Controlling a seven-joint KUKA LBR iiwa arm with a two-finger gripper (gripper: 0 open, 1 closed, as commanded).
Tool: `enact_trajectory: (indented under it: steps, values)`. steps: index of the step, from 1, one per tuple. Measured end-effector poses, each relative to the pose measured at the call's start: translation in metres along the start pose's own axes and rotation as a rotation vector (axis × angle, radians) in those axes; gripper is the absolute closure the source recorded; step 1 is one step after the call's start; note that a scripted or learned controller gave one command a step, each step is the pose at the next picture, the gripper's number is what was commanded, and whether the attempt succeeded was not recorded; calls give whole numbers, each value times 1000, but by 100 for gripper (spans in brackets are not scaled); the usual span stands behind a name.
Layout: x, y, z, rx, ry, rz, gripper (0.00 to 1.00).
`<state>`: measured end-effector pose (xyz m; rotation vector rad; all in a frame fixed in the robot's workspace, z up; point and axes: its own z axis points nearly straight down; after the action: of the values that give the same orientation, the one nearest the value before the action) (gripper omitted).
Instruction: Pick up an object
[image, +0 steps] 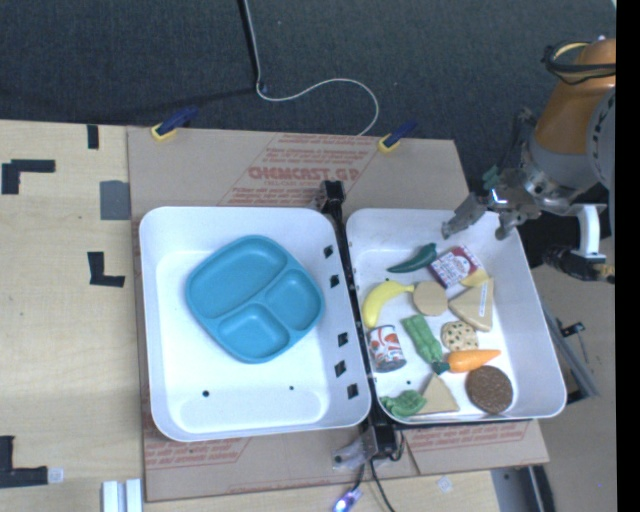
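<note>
Two bins (160, 300): blue tray (254, 297) left, food toys crowd right; gripper (487, 212) jaws apart above the ketchup packet (451, 267).

The arm (585, 95) is cut off by the right edge; the red packet's (452, 267) label is too small to read.

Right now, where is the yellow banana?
The banana lies in the right bin, near its left wall, just left of a round tan cookie and above the small can.
</note>
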<state>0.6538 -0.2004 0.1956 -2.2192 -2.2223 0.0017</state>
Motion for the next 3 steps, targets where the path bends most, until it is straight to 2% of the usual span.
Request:
enact_trajectory:
  steps: [1,2,3]
  values:
    - [51,-47,-60,-3,2,-4,0]
    - [96,-87,-210,-15,0,-5,0]
    - [93,-87,-210,-2,-2,-1,100]
